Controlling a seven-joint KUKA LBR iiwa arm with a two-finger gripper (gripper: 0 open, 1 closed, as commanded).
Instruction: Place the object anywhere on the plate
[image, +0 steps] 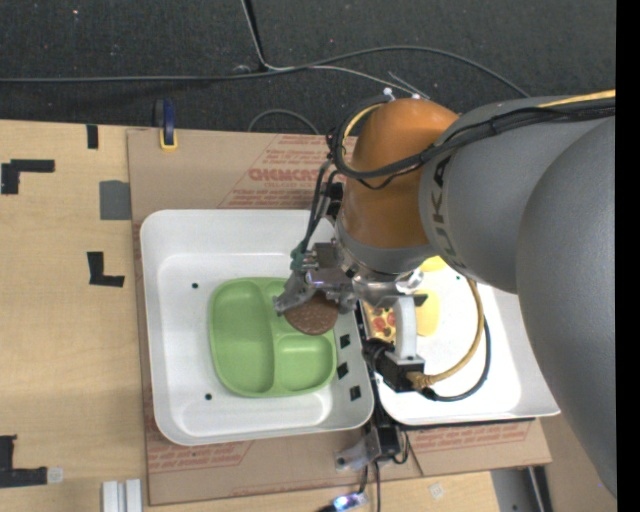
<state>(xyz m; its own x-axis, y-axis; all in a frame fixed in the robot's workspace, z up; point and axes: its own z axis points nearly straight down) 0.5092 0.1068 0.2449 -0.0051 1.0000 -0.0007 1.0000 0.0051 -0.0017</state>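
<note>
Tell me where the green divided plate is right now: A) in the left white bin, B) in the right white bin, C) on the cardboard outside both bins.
A: the green plate lies flat inside the left bin, with the gripper over its right edge.

Arm (520, 190) hides right bin (500, 400) (perhaps half); fingers unreadable.

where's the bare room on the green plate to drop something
The green plate's long left compartment is bare, bordered by the left bin's white floor. Its lower right compartment is also free. The upper right corner is crowded: the gripper and a brown round object sit there.
</note>
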